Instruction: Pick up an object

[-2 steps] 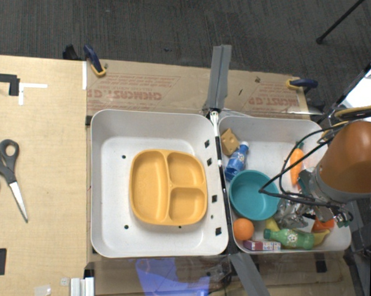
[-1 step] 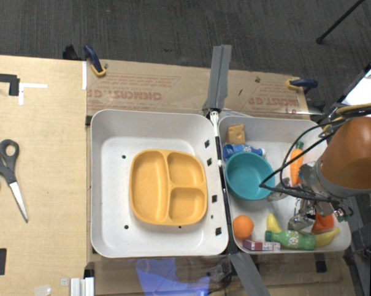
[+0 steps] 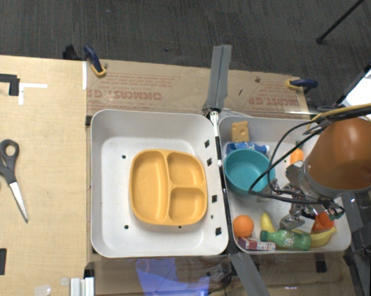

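Gripper (image 3: pixel 300 212) is lowered into the right bin (image 3: pixel 339 248), just above the green bottle (image 3: pixel 289 239) at the near wall; finger state cannot be told. Approach step is judged underway; descent and closing on the bottle are needed next.

One fixed camera looks down at a slant on both bins (image 3: pixel 98 189); the arm (image 3: pixel 342 154) enters from the right.
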Motion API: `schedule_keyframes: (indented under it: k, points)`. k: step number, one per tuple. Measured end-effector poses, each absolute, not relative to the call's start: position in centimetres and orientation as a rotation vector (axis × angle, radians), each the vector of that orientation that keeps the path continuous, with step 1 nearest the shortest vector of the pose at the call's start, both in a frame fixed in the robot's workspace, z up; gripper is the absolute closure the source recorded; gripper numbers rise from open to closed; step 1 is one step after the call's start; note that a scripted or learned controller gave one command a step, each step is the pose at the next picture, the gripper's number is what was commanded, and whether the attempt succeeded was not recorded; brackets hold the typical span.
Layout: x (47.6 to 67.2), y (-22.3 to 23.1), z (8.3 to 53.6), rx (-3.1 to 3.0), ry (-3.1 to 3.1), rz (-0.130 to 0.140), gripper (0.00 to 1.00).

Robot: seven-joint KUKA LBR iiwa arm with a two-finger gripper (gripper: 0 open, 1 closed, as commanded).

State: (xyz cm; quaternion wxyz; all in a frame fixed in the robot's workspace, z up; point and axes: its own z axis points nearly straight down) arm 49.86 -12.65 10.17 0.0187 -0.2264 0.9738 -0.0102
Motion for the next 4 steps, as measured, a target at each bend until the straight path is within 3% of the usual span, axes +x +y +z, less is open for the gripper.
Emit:
schedule_keyframes:
  k: [1,2,3,4]
  points:
    - [56.4,-11.8,9.0,-0.61,3.09,-0.001,0.0]
    - [63.0,-17.6,11.9,-0.65,3.062,-0.013,0.0]
    - [65.7,-20.2,9.5,-0.519,3.089,-0.002,0.0]
    - [65.9,-20.1,10.7,-0.511,3.08,-0.003,1.0]
